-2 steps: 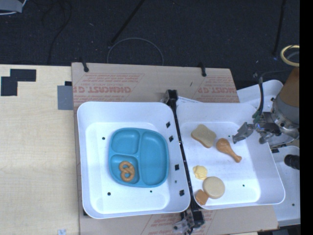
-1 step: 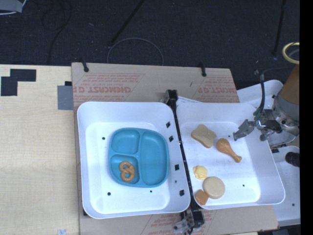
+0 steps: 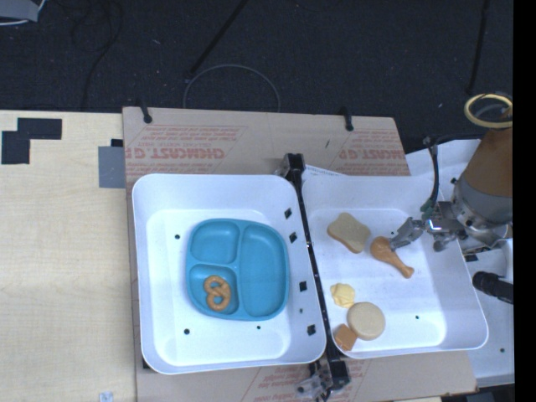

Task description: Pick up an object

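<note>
The left bin [image 3: 159,224] holds a blue divided plate [image 3: 238,268] with a pretzel [image 3: 218,292] in its lower-left compartment. In the right bin [image 3: 456,329] lie a bread slice [image 3: 349,232], a drumstick [image 3: 392,256], a small yellow piece [image 3: 342,295], a round cream cookie [image 3: 366,320] and an orange piece [image 3: 344,337]. The gripper [image 3: 410,233] sits just beside the drumstick's thick end; its opening cannot be made out.

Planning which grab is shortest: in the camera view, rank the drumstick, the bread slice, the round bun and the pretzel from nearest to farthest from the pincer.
Measured from the pincer:
1. Drumstick, just beside it in the right bin.
2. Bread slice, further left, same bin.
3. Round bun, at that bin's front.
4. Pretzel, on the blue plate in the left bin.
</note>
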Robot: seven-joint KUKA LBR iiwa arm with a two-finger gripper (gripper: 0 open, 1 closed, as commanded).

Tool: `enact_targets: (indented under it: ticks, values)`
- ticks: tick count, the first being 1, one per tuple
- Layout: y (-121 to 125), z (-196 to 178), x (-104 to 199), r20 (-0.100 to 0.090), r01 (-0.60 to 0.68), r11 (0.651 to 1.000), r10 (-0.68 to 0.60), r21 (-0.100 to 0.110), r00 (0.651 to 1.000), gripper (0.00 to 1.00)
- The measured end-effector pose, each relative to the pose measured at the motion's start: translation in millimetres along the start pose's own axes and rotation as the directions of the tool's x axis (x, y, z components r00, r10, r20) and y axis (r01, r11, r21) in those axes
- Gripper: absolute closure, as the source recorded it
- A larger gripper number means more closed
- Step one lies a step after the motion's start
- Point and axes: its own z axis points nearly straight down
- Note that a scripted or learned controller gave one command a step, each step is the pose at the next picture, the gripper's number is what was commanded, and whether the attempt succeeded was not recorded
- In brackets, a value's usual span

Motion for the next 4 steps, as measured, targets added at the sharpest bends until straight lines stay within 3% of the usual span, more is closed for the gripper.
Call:
enact_targets:
  ticks: [2, 3, 4]
  values:
    - [4.7, 69.6, 6.4, -0.001, 0.001, 1.000, -0.001, 0.000, 1.000, 0.00]
    - [5.0, 58.0, 5.5, 0.000, 0.000, 1.000, 0.000, -0.001, 1.000, 1.00]
    - [2.2, -4.7, 7.1, 0.002, 0.001, 1.000, -0.001, -0.007, 1.000, 1.00]
